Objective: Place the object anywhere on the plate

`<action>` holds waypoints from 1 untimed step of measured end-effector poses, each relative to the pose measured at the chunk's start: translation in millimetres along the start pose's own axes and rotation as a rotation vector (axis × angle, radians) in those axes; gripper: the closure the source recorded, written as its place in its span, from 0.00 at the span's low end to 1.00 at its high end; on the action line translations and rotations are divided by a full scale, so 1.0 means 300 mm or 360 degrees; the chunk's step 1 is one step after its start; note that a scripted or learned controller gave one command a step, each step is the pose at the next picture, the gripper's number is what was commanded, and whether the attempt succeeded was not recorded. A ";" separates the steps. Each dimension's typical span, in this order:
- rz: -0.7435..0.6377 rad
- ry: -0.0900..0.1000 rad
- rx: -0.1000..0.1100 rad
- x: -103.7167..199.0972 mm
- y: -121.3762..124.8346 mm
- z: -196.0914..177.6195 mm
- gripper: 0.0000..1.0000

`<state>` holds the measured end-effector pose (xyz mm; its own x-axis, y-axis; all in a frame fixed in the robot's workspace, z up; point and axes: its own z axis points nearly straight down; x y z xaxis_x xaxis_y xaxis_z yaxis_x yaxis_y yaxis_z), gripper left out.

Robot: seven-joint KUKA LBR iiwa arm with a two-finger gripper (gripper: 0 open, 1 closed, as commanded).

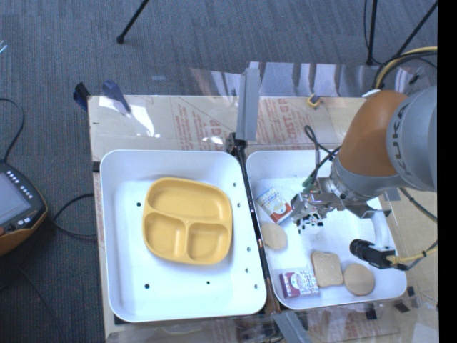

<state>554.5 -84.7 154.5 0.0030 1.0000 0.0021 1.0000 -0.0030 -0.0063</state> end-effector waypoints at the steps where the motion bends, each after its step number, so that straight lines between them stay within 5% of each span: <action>1: -0.0010 -0.0001 -0.0002 0.204 0.085 -0.103 1.00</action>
<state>580.3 -23.7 185.3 -0.0030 1.0000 0.0013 1.0000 0.0030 -0.0048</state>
